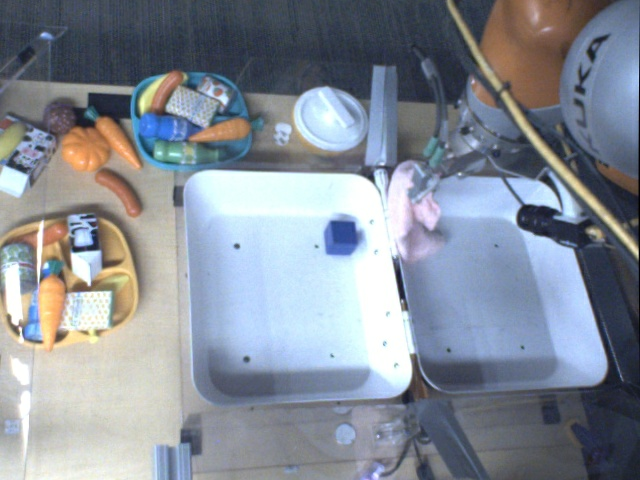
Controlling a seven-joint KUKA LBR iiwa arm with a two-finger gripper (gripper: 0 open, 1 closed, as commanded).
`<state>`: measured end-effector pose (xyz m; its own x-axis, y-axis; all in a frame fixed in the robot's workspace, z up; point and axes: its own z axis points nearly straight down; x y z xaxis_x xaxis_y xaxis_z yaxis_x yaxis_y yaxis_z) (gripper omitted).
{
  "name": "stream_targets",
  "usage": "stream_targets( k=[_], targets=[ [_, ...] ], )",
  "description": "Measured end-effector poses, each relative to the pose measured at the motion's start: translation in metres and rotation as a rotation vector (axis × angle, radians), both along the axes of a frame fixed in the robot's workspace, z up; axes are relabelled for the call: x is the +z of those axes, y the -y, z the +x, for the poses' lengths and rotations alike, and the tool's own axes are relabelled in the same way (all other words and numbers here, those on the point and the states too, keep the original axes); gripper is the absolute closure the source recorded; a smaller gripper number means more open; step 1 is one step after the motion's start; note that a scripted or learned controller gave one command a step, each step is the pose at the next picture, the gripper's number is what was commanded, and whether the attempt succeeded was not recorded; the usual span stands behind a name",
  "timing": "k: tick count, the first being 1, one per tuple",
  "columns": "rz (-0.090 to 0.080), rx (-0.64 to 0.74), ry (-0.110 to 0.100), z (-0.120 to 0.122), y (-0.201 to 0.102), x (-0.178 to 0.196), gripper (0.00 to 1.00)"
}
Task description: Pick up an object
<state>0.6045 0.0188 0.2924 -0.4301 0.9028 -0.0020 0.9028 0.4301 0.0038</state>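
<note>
The arm [560,58] reaches over the right bin [520,368], its gripper [432,173] at that bin's upper-left corner with a pink cloth [412,218] hanging from its pinching fingers. Judged so, the pick is mid-lift; next it must rise clear of the rim. A blue cube [342,236] sits near the left bin's [250,368] upper-right corner.

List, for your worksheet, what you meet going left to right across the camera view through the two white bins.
Left bin → blue block → pink cloth hanging at the end effector → right bin.
</note>
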Motion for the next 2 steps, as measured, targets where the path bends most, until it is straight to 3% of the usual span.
stream_targets(
  k=[1,2],
  targets=[
    [0.0,0.0,0.001,0.0,0.0,0.0,0.0],
    [0.0,0.101,-0.002,0.004,0.04,-0.108,0.0]
  ],
)
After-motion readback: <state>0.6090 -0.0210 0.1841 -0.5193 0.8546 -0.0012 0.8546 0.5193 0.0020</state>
